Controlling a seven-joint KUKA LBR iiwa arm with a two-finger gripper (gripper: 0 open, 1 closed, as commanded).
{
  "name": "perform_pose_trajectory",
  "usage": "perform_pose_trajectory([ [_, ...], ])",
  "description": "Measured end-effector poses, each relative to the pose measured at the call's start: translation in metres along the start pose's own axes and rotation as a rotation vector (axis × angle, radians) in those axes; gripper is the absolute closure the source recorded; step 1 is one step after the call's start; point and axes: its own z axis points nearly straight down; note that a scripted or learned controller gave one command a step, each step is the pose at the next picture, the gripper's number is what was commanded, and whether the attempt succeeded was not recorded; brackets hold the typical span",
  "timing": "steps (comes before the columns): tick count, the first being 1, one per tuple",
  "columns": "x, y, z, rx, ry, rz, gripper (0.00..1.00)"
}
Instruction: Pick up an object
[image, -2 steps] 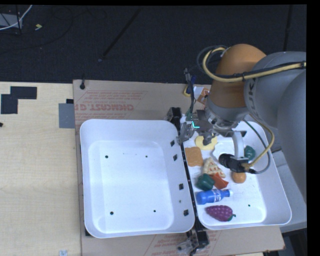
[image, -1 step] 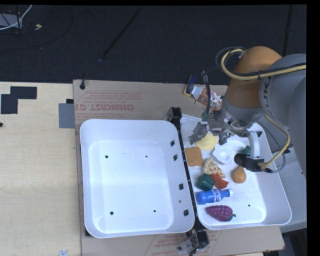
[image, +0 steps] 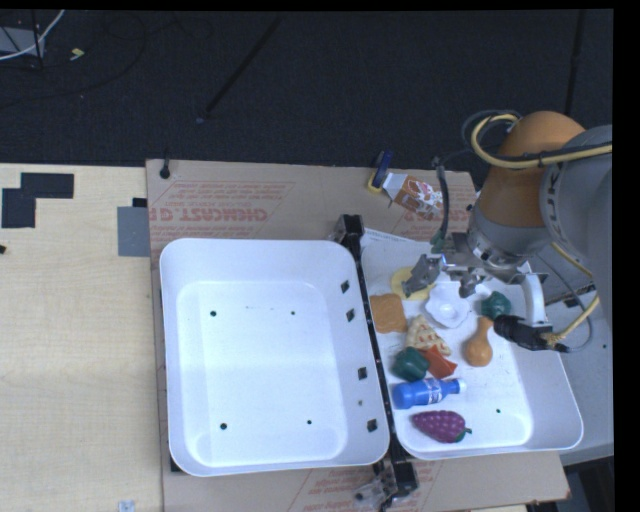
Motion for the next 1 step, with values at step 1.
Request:
perform_pose_trajectory([
  [1,-0.0004,-0.0631,0.0696,0.005,0.003,-0.001,0.0],
])
